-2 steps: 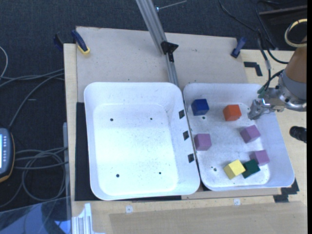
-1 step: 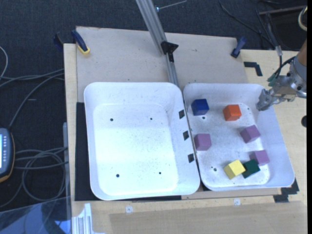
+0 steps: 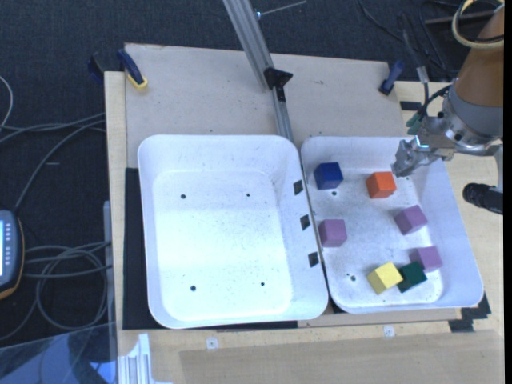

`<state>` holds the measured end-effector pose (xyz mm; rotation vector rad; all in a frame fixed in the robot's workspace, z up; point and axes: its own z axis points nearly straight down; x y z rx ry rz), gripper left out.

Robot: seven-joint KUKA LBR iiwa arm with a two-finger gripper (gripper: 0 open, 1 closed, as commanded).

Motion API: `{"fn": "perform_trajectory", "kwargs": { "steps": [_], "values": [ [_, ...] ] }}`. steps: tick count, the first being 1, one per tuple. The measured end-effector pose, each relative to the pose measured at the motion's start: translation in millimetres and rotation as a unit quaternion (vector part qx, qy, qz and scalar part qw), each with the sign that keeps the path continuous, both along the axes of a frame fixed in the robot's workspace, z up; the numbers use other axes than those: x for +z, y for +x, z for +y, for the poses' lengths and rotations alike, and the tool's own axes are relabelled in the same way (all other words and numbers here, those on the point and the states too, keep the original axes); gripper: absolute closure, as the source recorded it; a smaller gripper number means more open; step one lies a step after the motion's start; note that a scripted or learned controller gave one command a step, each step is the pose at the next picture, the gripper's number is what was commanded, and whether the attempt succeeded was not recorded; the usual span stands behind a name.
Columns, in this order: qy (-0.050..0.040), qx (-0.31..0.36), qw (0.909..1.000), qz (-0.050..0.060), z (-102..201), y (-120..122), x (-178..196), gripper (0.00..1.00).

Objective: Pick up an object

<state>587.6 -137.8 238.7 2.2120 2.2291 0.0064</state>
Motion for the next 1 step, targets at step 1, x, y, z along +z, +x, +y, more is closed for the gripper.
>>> {"fn": "perform_trajectory", "kwargs": {
  "steps": [1],
  "values": [
    [0.0004, -0.001, 1.0, 0.003, 51.8, -7.0, -8.8, 1.0]
  ]
}}
